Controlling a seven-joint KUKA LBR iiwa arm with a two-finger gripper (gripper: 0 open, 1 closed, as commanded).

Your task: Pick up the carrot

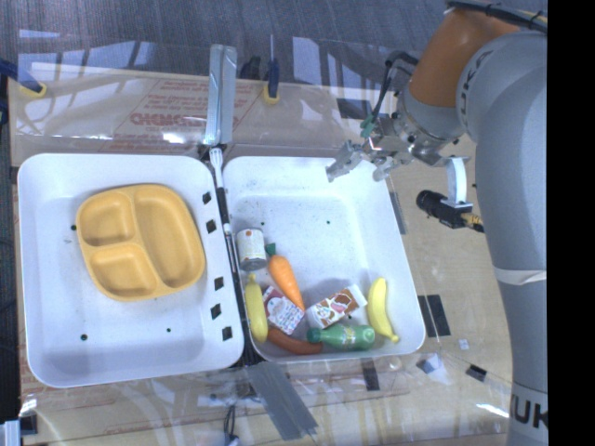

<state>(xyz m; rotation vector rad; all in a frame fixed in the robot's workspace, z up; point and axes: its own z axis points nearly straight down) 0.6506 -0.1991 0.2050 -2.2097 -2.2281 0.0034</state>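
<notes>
The carrot is orange with a green top. It lies slantwise in the right bin, near the front, among other toy foods. My gripper hangs above the far right corner of that bin, well behind the carrot and to its right. Its fingers are spread open with nothing between them. The carrot shows in full.
Around the carrot lie a small can, two bananas, a strawberry packet, a carton, a green bottle and a red sausage. A yellow divided plate sits in the left bin.
</notes>
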